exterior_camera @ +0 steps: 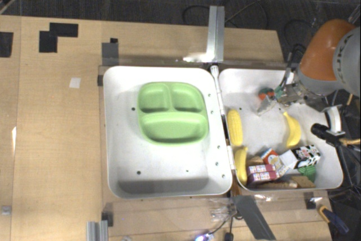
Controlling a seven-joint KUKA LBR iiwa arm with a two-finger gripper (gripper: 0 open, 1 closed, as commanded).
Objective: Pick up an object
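My gripper [269,100] hangs over the far part of the right bin [248,84], reaching in from the grey arm with the orange band [321,59]. Its tip is small and blurred, with a red and green speck beside it. Below it in the same bin lie a yellow banana [292,130], a corn cob [234,127] along the left wall, and a second yellow piece [241,163] nearer the front. A red-and-white carton [271,158], a brown box [259,174] and a black-and-white carton [308,155] crowd the front corner.
The left bin [121,138] holds a green divided plate [172,112]. A metal post [216,31] stands behind the divider between the bins. Cables run along the floor at the back right. The wooden bench [51,138] spreads out to the left.
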